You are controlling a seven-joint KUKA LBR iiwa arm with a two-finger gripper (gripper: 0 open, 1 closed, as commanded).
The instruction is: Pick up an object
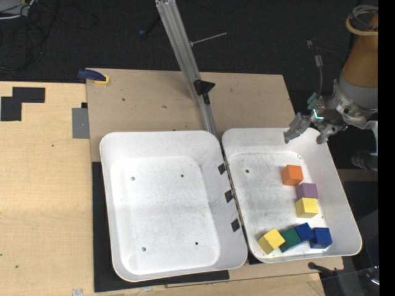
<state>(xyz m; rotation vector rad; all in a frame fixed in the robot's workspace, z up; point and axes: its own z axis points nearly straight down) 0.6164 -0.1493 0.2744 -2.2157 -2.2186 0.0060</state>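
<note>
The pick looks barely begun, as far as this view lets me judge. The grey two-finger gripper hangs over the far right corner of the right-hand shallow white bin, its two fingers spread apart with nothing between them, one pointing toward the left and the other toward the near side. It appears to sit above the bin rim rather than down among the objects. All the candidate things lie on the floor of that same bin, none lifted: an orange cube nearest the gripper, then a pale purple cube touching a yellow cube just on its near side, and along the near edge a second yellow block, a green block and two blue cubes packed close together. The left-hand shallow white bin holds no blocks. What is left, I judge, is nearly everything: choosing one piece, bringing the open fingers down around it, closing, and raising it clear of the bin floor. The orange cube stands apart from its neighbours and closest to the gripper, so it seems the easiest target; the clustered blocks on the near side would leave little room for the fingers.
</note>
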